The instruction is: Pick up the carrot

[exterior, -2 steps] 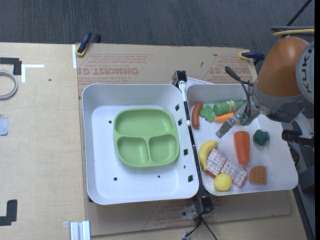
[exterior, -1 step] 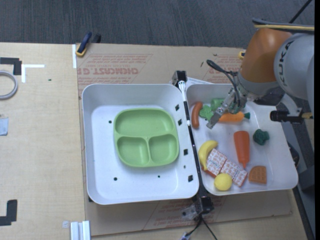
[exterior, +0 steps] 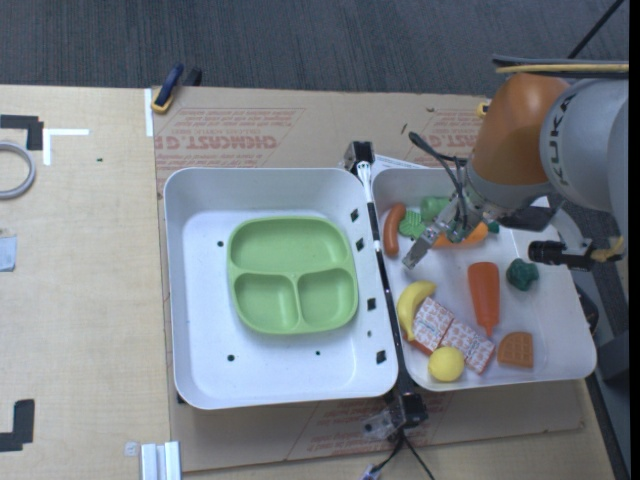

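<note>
The long orange plastic carrot [exterior: 484,295] lies flat on the floor of the right white bin [exterior: 560,363], its length running up and down the picture, with free floor along both of its long sides, so it is easy to reach from above. Near it on the right sits a small dark green broccoli-like toy [exterior: 521,274], and below it a small orange waffle-like square [exterior: 516,349]. To its left lie a yellow banana [exterior: 412,303], a red and white patterned packet [exterior: 450,332] and a round yellow lemon [exterior: 446,364], close together. Higher up, the gripper [exterior: 432,240] is low over the upper part of this bin, near a red sausage-shaped toy [exterior: 394,230] and a green piece [exterior: 428,215]; I cannot tell if the claw is apart or together, because the grey and orange arm [exterior: 545,138] covers much of it. I judge it is not yet above the carrot and must move down-right. The left white bin [exterior: 190,298] holds a light green divided plate [exterior: 294,274], apart from this work.
</note>
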